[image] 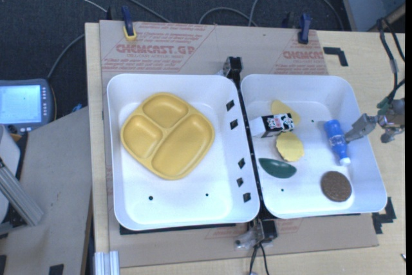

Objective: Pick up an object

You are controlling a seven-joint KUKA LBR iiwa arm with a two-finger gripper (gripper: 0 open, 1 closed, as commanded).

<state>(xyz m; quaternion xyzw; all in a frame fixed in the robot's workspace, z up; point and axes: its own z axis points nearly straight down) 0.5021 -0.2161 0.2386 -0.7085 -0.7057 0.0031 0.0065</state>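
**Operator:** Which thing is closest to the gripper, and how does it lie?

**Observer:** Your gripper (pixel 360 129) sits at the right edge of the right bin (pixel 360 100), reaching in over its rim. The blue bottle (pixel 335 140) lies just to its left, on the bin floor; from this slant it looks just beside the tip, perhaps touching, but I can't settle that. Its long axis runs from far to near with a slight lean to the right, white cap at the near end. So you're coming at it side-on, across its length.

**Operator:** What is the hand doing? Anything in it?

**Observer:** I can't tell you how it is set; the tip is small and grey against the white bin. Nothing shows between its tips, so treat it as holding nothing.

**Operator:** Other candidates?

**Observer:** The brown disc (pixel 336 186) lies nearer to you in the same bin, near the bottle's cap end but apart from it. Further left are the green leaf-shaped piece (pixel 278 168), a yellow piece (pixel 290 147) and a small black-and-white carton (pixel 277 123), all well apart from the gripper. The yellow divided plate (pixel 168 135) is in the left bin (pixel 129 203), farthest of all. I judge the bottle the natural target: a short move left, with the grip closing across its narrow width.
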